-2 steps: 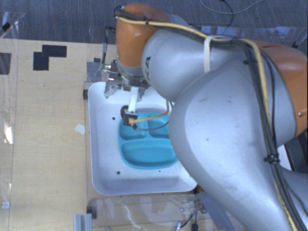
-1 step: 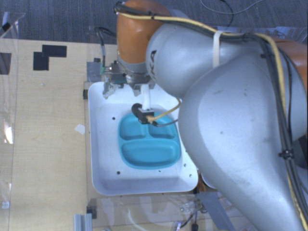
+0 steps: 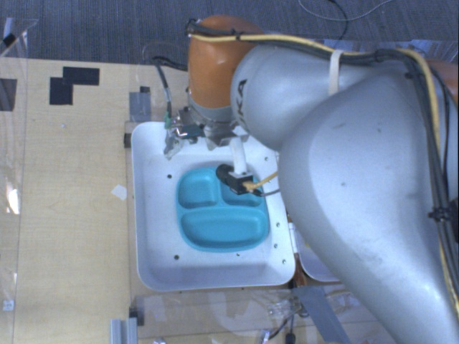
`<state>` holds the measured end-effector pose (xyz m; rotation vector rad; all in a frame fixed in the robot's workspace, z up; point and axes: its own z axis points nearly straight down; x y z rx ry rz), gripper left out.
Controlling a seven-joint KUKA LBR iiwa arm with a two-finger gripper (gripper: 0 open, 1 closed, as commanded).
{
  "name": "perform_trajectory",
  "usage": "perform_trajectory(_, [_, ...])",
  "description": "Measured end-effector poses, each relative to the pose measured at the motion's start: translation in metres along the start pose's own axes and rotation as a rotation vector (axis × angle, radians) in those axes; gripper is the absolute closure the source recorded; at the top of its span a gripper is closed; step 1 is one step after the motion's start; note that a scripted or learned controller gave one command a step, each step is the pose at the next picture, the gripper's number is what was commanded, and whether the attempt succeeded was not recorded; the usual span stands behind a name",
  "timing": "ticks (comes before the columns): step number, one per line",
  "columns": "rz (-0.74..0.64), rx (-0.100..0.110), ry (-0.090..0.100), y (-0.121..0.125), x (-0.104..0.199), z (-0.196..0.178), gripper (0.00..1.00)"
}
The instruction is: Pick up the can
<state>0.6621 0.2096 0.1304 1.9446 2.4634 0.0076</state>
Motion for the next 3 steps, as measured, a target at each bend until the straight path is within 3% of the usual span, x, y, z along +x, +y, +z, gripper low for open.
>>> perform_trajectory(1, [-0.144, -0.003, 0.0, 0.012, 0.018, -0.001, 0.0])
perform_trajectory(2, [-0.076, -0.003, 0.001, 0.003, 0.007, -0.045, 0.0])
perform_trajectory(3, [0.694, 0.003, 0.0, 0.009, 0.009, 0.021, 0.0])
